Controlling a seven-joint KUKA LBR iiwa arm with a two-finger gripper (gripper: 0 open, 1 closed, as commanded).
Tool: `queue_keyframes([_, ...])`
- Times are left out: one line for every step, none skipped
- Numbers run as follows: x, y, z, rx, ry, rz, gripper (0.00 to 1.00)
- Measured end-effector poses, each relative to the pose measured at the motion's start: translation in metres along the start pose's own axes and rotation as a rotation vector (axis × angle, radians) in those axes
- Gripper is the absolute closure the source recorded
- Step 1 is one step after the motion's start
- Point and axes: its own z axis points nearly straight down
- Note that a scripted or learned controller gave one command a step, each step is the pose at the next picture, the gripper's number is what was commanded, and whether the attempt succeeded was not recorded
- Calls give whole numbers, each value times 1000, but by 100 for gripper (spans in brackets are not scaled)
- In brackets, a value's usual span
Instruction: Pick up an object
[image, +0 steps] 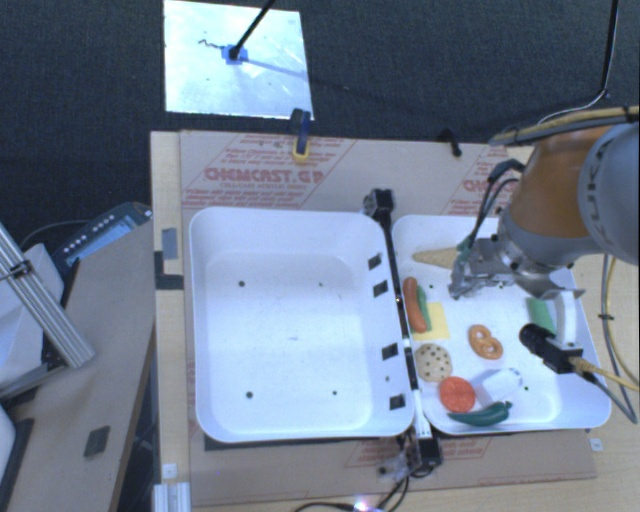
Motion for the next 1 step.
queue_keyframes([-23, 4, 77, 17, 0, 13, 100])
